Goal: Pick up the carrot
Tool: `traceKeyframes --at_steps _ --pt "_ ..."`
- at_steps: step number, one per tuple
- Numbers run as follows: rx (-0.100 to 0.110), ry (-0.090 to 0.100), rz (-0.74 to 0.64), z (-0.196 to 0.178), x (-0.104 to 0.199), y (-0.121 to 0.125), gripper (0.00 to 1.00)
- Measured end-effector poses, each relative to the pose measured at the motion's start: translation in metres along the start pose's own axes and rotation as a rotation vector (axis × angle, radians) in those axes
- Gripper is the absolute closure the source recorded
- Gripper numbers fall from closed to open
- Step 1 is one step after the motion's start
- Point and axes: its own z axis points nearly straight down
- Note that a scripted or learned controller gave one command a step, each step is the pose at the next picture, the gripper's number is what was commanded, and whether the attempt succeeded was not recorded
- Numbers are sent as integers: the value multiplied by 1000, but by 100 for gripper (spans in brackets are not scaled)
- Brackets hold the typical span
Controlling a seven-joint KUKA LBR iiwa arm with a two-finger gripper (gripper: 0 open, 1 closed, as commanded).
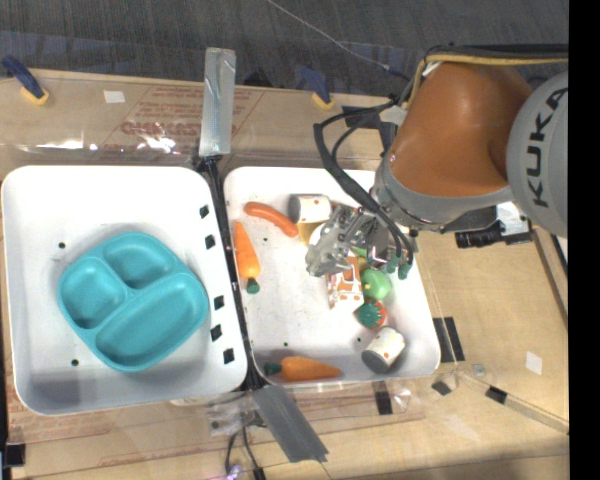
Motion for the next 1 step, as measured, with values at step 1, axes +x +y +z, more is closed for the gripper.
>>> traceKeyframes --at_steps 1 --pt "0 -3 -327 15 -31 -12 100"
